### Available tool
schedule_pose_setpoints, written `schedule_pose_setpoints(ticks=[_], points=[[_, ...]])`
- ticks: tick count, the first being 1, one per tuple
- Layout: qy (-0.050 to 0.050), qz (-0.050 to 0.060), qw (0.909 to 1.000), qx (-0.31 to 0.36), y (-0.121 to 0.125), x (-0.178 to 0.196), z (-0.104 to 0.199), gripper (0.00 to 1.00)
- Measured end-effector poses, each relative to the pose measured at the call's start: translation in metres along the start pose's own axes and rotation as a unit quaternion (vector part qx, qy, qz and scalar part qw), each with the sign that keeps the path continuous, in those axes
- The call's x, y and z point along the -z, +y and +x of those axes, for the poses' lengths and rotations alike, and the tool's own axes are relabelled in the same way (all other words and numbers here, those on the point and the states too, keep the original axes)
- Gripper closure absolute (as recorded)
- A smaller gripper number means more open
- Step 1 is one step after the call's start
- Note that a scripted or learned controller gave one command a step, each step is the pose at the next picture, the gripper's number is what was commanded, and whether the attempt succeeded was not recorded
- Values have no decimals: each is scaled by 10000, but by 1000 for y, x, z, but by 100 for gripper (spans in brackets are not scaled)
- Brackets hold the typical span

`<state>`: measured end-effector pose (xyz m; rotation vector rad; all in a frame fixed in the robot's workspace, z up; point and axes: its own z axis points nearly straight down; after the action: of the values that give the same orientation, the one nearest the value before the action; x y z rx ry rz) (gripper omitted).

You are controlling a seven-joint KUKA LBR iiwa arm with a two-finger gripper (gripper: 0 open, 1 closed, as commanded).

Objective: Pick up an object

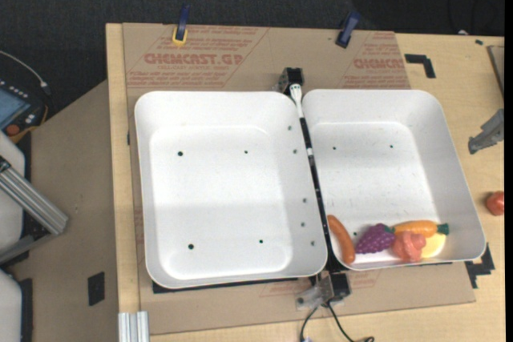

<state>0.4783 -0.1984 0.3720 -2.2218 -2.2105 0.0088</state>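
Grey metal at the bench's right edge, likely part of the gripper (483, 134), though too little of it is in frame to be sure; open or closed, cannot tell. Nothing seen held in it. Just outside the right rim of the right bin (449, 142), apart from the rim, over bare bench. Nearer the front along that same edge, a small red-orange shape (495, 203), cut off by the frame and not identifiable.

Inside the right bin, all toy food crowded against the front wall. From the front left corner rightward: an orange-red sausage-like piece (341, 239) lying slantwise, purple grapes (375, 238) touching or almost touching it, then a red piece (409, 247), an orange carrot (418, 227) with a green tip across its far side, and a yellow piece (434, 246) closest to the front right corner. Tight against one another and near the wall, with little gap on that side. Wide bare white floor from there back to the bin's far wall.

Left bin (160, 172) flush against the right one, joined by a black strip (309, 164) along the shared rim. Bare white floor there, with a few dark dots.

Under both, brown cardboard (240, 52) with red print, pinned by two blue clamps (182, 25) at the bench's far edge.
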Motion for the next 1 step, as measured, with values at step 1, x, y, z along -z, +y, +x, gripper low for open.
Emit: schedule_pose_setpoints(ticks=[1], points=[[-28, -162, 9998, 64, 0, 173, 66, 0]])
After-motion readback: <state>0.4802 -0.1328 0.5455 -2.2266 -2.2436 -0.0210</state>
